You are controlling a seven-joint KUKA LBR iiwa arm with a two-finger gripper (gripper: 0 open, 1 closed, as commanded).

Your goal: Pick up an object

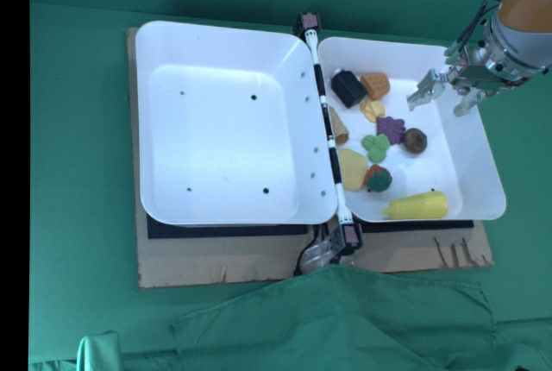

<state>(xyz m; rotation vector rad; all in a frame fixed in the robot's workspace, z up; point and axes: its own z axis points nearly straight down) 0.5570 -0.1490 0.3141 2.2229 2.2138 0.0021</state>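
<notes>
- Jaws on the gripper point(446, 93) are spread open, and nothing is between them.
- It hangs over the upper right part of the right bin point(483, 179), with the grey arm point(517, 41) reaching in from the right.
- Toys to pick from all lie in that bin: a black block point(348, 88), an orange waffle-like piece point(375, 84), a purple grape bunch point(391, 129), a brown ball point(415, 140), a green piece point(375, 146) and a yellow bottle point(417, 206).
- No toy is under the open fingers; the brown ball and grapes are near, lower and to the left.
- I think the arm is at the picking-a-spot step, before any grab.
- Next it needs to move over one toy, go down, and close around it.
- The left bin point(155, 102) has no part in this step.
</notes>
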